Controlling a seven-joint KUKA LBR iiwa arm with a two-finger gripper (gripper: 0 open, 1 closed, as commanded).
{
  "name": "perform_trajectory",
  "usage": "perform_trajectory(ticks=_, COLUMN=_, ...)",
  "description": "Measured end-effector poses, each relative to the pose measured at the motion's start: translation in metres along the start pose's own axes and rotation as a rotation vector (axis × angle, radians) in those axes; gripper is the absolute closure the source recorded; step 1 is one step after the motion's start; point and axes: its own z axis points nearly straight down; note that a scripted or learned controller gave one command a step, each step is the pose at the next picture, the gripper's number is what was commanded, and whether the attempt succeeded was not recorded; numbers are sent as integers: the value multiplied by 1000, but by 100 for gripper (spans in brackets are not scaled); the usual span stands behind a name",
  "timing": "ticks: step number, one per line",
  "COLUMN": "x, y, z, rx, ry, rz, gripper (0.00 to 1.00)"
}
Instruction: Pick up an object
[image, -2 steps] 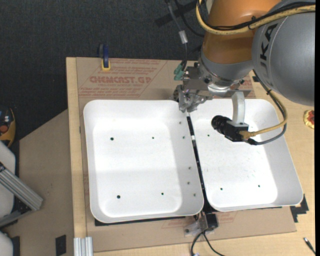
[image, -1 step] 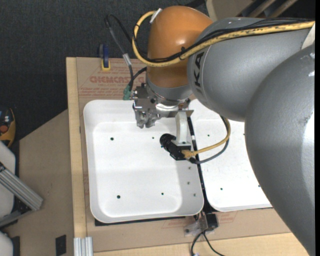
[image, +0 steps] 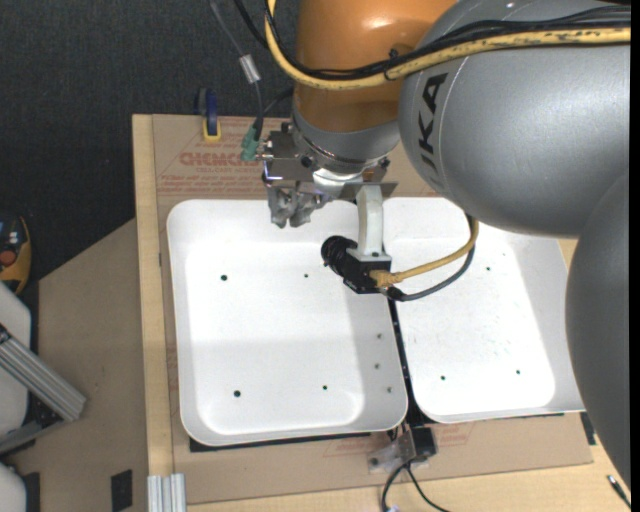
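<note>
- The grey arm with an orange band (image: 520, 130) is reaching in from 2 o'clock, with its wrist pointing down.
- The two-finger gripper (image: 290, 208) is hanging over the 12 o'clock rim of the left shallow white bin (image: 200, 330); whether it is open or closed cannot be told.
- The arm is covering the 12-to-3 o'clock part of the right shallow white bin (image: 480, 380), so whatever is lying beneath cannot be made out.

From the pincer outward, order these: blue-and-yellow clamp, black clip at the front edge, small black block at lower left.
1. Blue-and-yellow clamp, just behind and left of the pincer.
2. Black clip, front edge, near the middle.
3. Small black block, far lower-left corner.
</note>
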Motion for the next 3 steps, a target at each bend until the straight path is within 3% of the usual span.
perform_trajectory(ticks=1, x=20, y=30, z=77, rx=14, ry=-5, rz=2, gripper=100)
perform_trajectory(ticks=2, x=-16, y=35, z=11, rx=1, ry=-3, rz=7, gripper=100)
perform_trajectory(ticks=3, x=-182, y=46, z=-24, rx=1, ry=-11, rz=21, gripper=100)
